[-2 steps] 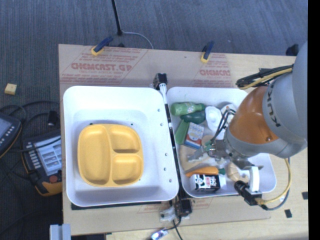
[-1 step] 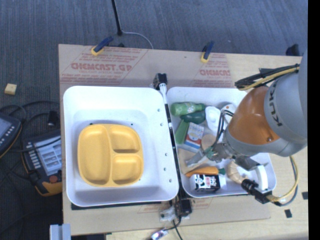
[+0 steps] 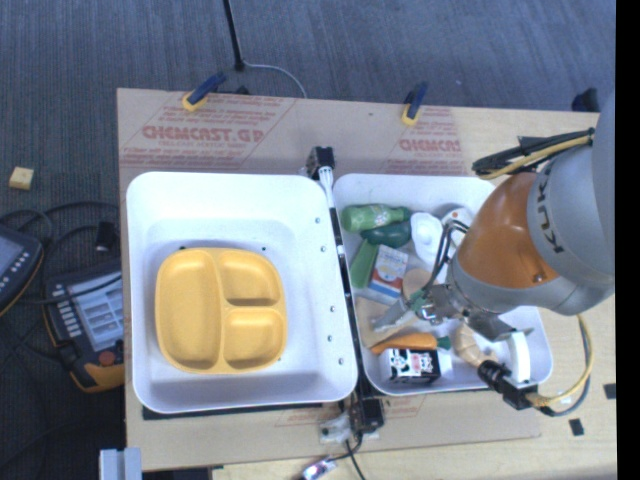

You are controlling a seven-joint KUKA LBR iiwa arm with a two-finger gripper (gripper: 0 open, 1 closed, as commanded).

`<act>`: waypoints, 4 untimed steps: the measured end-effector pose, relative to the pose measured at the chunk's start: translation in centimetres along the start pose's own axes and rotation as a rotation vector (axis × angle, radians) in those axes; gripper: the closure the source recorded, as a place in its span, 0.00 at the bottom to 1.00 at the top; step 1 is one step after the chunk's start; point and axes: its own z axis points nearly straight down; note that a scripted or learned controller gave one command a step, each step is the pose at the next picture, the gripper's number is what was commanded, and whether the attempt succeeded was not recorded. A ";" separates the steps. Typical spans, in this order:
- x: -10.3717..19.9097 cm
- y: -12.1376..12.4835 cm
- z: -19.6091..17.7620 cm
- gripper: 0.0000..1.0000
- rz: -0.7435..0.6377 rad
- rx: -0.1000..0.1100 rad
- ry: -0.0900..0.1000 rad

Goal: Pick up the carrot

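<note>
The carrot (image 3: 402, 343) is a short orange piece lying near the front of the right bin (image 3: 532, 360), just behind a black and white carton (image 3: 413, 366). My gripper (image 3: 425, 306) hangs low over the middle of that bin, slightly behind and to the right of the carrot. The grey arm with its orange band (image 3: 505, 243) covers the bin's right half. Nothing shows as held.
A green bottle (image 3: 375, 216), a dark green item (image 3: 390, 235), a blue and white packet (image 3: 385, 273) and a white object (image 3: 427, 230) crowd the back of the right bin. The left bin (image 3: 160, 203) holds a yellow divided plate (image 3: 220, 308).
</note>
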 end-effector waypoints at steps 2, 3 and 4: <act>-0.3 0.2 -1.2 1.00 -0.443 -0.006 -0.010; -0.1 0.1 -1.1 0.00 -0.444 -0.002 -0.006; -0.7 -0.3 0.2 0.00 -0.143 0.005 0.002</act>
